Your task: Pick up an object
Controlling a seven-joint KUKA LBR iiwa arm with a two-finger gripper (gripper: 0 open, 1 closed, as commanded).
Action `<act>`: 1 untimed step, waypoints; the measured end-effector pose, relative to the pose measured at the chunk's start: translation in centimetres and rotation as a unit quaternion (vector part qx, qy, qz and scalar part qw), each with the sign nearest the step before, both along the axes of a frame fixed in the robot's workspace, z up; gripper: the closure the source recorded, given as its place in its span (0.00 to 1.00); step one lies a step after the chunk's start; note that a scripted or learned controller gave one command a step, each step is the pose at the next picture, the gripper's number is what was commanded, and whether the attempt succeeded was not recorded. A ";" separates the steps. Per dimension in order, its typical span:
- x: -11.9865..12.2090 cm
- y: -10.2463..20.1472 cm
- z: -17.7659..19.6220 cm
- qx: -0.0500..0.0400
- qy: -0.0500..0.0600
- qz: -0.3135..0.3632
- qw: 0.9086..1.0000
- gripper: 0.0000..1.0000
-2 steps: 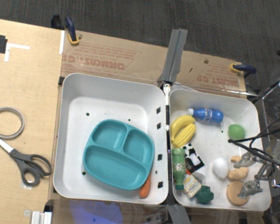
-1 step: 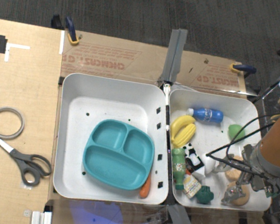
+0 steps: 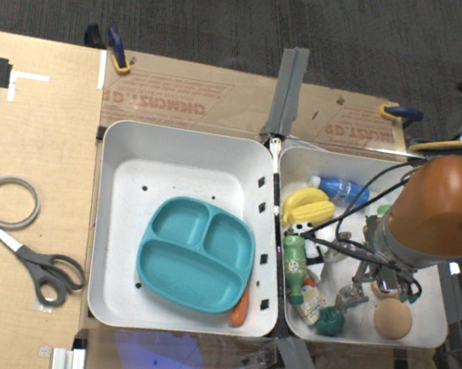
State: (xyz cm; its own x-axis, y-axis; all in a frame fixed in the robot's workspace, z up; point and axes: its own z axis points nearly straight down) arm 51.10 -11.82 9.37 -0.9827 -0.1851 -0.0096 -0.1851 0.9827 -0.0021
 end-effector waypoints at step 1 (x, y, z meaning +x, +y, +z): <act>5.3 -4.6 -0.1 0.000 0.003 0.013 1.000 0.00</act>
